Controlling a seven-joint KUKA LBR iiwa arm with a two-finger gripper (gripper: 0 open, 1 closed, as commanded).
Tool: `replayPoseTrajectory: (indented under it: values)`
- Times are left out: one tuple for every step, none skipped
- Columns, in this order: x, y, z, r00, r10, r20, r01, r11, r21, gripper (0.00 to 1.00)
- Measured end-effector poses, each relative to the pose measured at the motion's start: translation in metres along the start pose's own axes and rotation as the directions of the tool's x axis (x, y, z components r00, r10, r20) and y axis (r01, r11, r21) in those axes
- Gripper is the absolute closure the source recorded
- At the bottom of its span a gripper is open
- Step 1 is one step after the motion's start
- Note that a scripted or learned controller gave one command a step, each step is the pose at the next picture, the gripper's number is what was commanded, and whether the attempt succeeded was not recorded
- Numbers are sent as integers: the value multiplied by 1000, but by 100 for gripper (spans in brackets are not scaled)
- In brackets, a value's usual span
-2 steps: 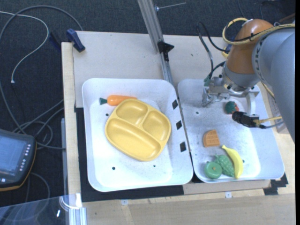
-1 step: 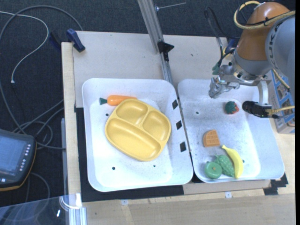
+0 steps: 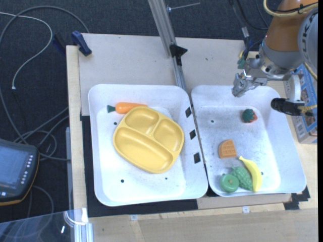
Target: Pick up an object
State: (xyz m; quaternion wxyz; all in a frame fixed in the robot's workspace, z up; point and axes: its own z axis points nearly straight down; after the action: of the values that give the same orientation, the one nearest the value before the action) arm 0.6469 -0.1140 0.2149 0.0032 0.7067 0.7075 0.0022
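Both bins were white: the right bin (image 3: 282, 155), under the end effector (image 3: 241, 87), was flecked with dark specks, and so was the left bin (image 3: 101, 150). The end effector was grey metal. Just below it and to its right lay a dark green and red-orange toy (image 3: 249, 116). Farther below lay an orange waffle piece (image 3: 227, 148), a yellow banana (image 3: 252, 171), a green knobbly toy (image 3: 243, 177) and a green round piece (image 3: 229, 182). Well left were a yellow divided plate (image 3: 148, 139) and an orange carrot (image 3: 126, 107) with a green top. The counter (image 3: 121, 59) was pale beige.
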Motion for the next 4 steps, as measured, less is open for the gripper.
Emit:
replayPoseTrajectory:
  values:
    - [-6, -7, -56, 1000, 1, 1, -1, 1000, -1, 100]
    - [-5, -6, -72, 1000, -1, -1, 1, 1000, 3, 100]
    - [43, -23, -55, 1000, -4, -4, 4, 1000, 12, 100]
    - [96, -40, -40, 1000, -5, -5, 5, 1000, 12, 100]
